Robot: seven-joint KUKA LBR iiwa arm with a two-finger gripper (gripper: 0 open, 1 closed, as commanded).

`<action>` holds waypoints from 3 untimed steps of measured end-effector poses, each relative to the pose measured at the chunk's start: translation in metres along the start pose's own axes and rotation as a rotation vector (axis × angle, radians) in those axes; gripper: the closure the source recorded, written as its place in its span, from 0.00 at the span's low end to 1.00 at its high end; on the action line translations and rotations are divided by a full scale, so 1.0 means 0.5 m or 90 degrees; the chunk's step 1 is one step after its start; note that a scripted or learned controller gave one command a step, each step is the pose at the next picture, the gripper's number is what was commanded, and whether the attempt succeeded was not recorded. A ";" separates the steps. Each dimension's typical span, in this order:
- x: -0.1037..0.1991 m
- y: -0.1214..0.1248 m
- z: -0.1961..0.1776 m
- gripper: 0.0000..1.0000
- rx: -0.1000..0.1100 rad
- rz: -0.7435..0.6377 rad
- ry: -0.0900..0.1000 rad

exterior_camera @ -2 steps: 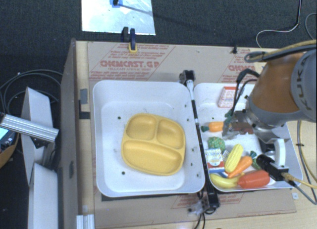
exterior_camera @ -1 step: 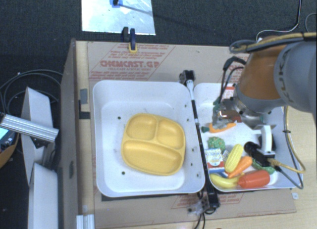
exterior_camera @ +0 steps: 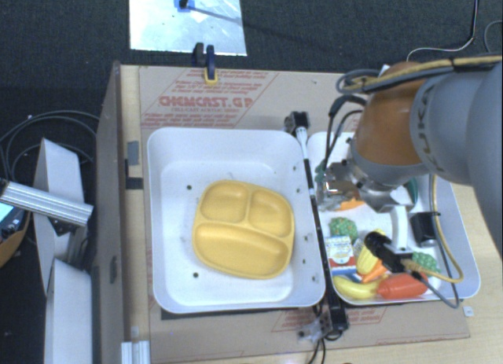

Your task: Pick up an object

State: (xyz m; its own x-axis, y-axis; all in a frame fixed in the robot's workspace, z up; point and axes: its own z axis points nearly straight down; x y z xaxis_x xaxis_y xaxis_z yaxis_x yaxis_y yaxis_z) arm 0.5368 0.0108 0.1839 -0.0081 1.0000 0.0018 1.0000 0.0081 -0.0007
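Even, fairly bright overhead light falls on the bench. The white bins (exterior_camera: 236, 146) come close to washing out, and the shiny plate (exterior_camera: 187, 7) beyond the bench throws pale glare. Shadows are soft and short, as under the yellow tray (exterior_camera: 244, 229). The arm (exterior_camera: 440, 119), nearest the camera, looks slightly soft, perhaps out of focus. The dark floor (exterior_camera: 55, 40) shows grain.

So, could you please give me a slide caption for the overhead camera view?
Arm reaches over the right bin of toy food; yellow divided plate sits in the left bin.
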 end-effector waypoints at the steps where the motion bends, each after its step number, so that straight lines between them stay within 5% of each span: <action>1: 0.031 0.096 -0.001 1.00 -0.004 0.001 0.000; 2: 0.095 0.106 -0.022 1.00 -0.002 0.000 0.000; 3: 0.032 0.095 0.000 1.00 0.000 0.006 -0.002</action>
State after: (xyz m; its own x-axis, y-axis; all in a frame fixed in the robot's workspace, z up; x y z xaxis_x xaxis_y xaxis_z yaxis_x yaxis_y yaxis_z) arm 0.5844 0.0274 0.1840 0.0015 1.0000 -0.0012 1.0000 -0.0015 0.0000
